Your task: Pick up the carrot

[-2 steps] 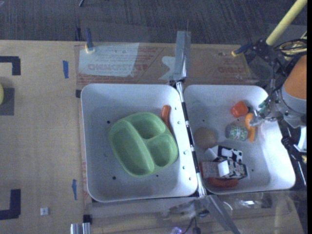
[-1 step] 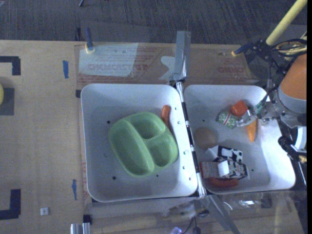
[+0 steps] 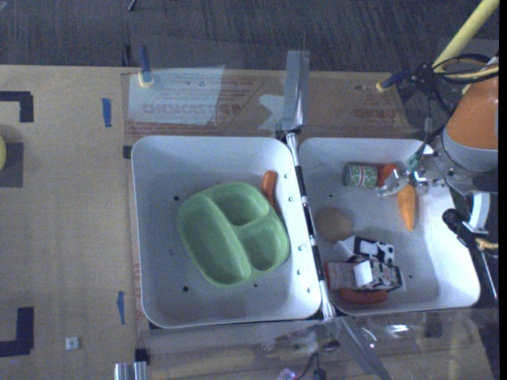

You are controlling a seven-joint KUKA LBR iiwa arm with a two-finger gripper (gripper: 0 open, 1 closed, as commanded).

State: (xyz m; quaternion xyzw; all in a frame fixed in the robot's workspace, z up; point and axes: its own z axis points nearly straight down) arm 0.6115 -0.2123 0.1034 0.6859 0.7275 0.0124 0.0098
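Orange in colour and tapered, the carrot (image 3: 406, 205) is located in the right bin (image 3: 444, 283), in its upper right part, with the narrow end pointing toward the near edge of the bench. The gripper (image 3: 405, 179) is positioned directly over the carrot's thick upper end, and the arm (image 3: 474, 125), grey with an orange band, is seen entering from the right. Whether the tool is apart, together or clamped on the carrot cannot be told, since that part of the view is small and blurred. A can with a green and white label (image 3: 361, 175) is laid on its side just left of the gripper, and a small red item (image 3: 387, 172) is seen between the can and the gripper. A round brownish object (image 3: 333, 223) is found near the left wall of the right bin. Lower in that bin, a black and white box (image 3: 372, 251) and a small printed carton (image 3: 364, 276) are stacked closely together, with a red elongated item (image 3: 363, 295) lying just below them. In the left bin (image 3: 150, 236), a green divided plate (image 3: 232, 233) with three compartments is placed near the centre. A second orange object (image 3: 270, 185) is set beside the plate's upper right rim, close to the divider between the two bins.
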